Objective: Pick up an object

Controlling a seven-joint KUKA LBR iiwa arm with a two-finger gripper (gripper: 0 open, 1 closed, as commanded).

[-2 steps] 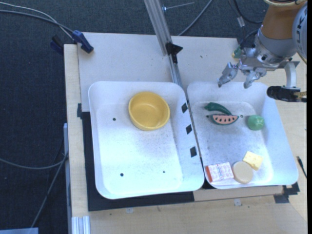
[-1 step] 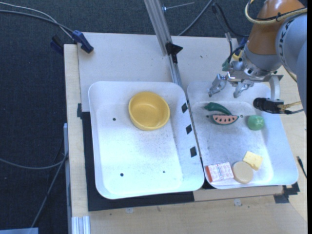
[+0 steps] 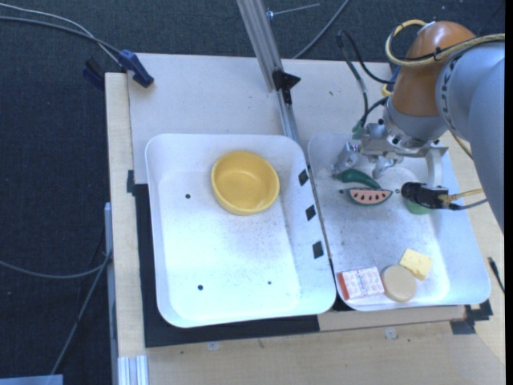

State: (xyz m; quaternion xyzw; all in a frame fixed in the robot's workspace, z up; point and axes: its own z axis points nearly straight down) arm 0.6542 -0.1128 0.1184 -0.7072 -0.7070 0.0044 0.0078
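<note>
Nearest the camera, along the right bin's (image 3: 469, 283) bottom edge, sit 3 small items: a red-and-white packet (image 3: 361, 282) at about 7 o'clock of that bin, a round tan disc (image 3: 399, 283) touching its right side, and a yellow cheese wedge (image 3: 415, 262) just above the disc, toward 5 o'clock. Left of them the left bin (image 3: 232, 287) lies side by side with the right one, its speckled floor bare apart from a yellow bowl (image 3: 245, 182) sitting upright at roughly 12 o'clock of that bin. Black clips (image 3: 311, 212) line the seam between the 2 bins. Farther up in the right bin, a watermelon slice (image 3: 369, 194) lies flat with its green rind curving along the top, near the bin's center and toward 11 o'clock. At 3 o'clock of the slice, a green piece (image 3: 416, 206) lies partly under a black fitting with orange cable. The gripper (image 3: 362, 156) hangs at 12 o'clock of the slice, just above it; whether its fingers are wide or narrow cannot be told from this angle, and nothing is visibly between them. Behind it the grey arm (image 3: 473, 79) with its orange band comes in from 2 o'clock. Farthest back, a metal pole (image 3: 258, 22) rises at 12 o'clock and a blue clamp (image 3: 136, 66) grips the bench corner at 10 o'clock.
</note>
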